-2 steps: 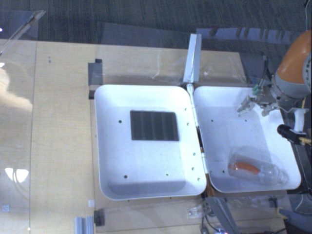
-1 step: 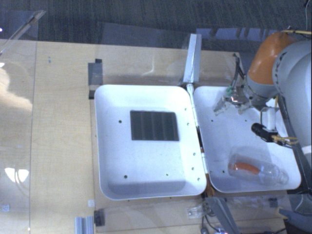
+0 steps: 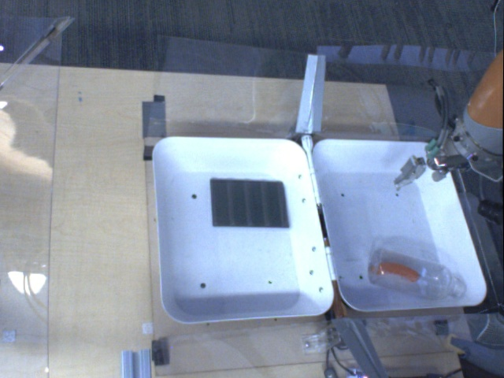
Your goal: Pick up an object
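1. Nearest the camera, along the bottom edge, a clear plastic clip (image 3: 315,342) and grey metal bracing (image 3: 370,353) sit below the bins, partly cut off.
2. A clear plastic bottle with an orange object inside (image 3: 413,275) lies on its side in the near right corner of the right white shallow bin (image 3: 358,211). Its see-through body is hard to trace against the white floor.
3. The left white shallow bin (image 3: 177,211) holds a dark ribbed rectangular mat (image 3: 249,203), lying flat near the middle.
4. The small metal two-finger gripper (image 3: 408,172) hangs over the far right part of the right bin, well apart from the bottle. Its fingers are too small and blurred to tell whether they are spread or closed.
5. The grey arm with its orange band (image 3: 484,105) is cut off at the right edge.
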You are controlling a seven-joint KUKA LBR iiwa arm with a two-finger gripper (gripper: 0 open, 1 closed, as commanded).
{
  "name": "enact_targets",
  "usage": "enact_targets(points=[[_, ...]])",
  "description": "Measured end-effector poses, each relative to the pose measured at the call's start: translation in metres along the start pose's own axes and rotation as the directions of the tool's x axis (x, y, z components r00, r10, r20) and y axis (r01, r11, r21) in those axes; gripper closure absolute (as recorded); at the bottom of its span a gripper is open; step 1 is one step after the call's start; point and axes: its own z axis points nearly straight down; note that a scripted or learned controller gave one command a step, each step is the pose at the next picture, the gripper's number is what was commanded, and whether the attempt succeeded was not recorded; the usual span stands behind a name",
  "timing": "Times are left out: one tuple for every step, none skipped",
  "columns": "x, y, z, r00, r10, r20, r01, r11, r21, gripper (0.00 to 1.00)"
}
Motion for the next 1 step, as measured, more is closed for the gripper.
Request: enact_targets(points=[[0.0861,-0.0619,0.1079,0.994,0.110,-0.002,-0.110,0.994,-0.005,0.00]])
